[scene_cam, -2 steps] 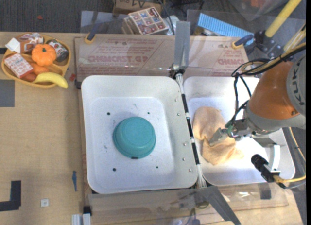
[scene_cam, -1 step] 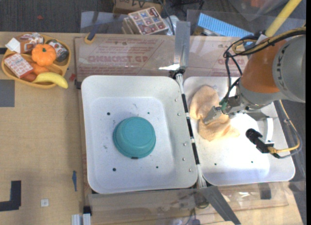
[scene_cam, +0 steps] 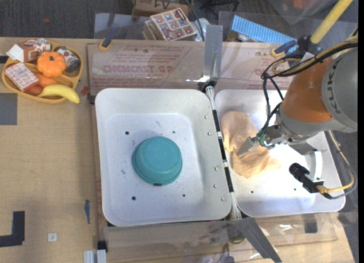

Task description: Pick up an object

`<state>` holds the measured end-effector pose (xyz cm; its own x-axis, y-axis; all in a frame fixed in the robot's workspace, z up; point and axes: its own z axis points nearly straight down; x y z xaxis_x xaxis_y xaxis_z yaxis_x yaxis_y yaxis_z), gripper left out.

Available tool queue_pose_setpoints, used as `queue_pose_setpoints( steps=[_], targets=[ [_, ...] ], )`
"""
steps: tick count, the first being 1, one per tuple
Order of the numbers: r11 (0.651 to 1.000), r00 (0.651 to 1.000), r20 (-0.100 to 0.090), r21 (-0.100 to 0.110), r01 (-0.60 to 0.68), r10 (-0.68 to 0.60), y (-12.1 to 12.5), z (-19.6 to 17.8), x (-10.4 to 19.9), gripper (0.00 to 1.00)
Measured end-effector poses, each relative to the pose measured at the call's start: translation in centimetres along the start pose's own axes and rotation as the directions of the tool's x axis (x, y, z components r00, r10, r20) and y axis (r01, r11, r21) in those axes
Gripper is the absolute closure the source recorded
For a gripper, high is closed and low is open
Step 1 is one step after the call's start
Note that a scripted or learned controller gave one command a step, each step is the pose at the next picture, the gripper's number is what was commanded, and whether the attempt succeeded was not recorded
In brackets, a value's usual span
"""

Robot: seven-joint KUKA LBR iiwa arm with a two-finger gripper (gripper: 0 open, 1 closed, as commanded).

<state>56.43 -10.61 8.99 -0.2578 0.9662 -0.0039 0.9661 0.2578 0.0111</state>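
Cloth near right bin's left wall | tool on it

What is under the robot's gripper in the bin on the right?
A tan cloth lies crumpled on the right bin floor, and the gripper is down on it. The arm hides the bin's far right side.

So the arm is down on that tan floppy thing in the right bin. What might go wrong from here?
Two risks, as guesses. The tan cloth is limp and crumpled, so the gripper may pinch just a fold that slips free on lifting. The cloth also lies near the right bin's left wall, so it might drag or snag on that edge. The teal bowl in the left bin sits well apart and looks safe.
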Motion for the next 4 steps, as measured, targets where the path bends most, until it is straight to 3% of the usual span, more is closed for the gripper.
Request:
queue_pose_setpoints(
  steps=[1, 2, 3, 4],
  targets=[
    [0.998, 0.998, 0.001, -0.001, 0.056, -0.056, -1.5, 0.0, 0.9, 0.00],
    [1.000, 1.000, 0.001, -0.002, -0.010, 0.010, -2.4, -0.1, 1.2, 0.00],
    [1.000, 1.000, 0.002, -0.005, -0.015, 0.015, -2.4, -1.1, 1.0, 1.00],
    [1.000, 1.000, 0.002, -0.006, -0.015, 0.015, -2.4, -1.1, 1.0, 0.00]
  ],
)
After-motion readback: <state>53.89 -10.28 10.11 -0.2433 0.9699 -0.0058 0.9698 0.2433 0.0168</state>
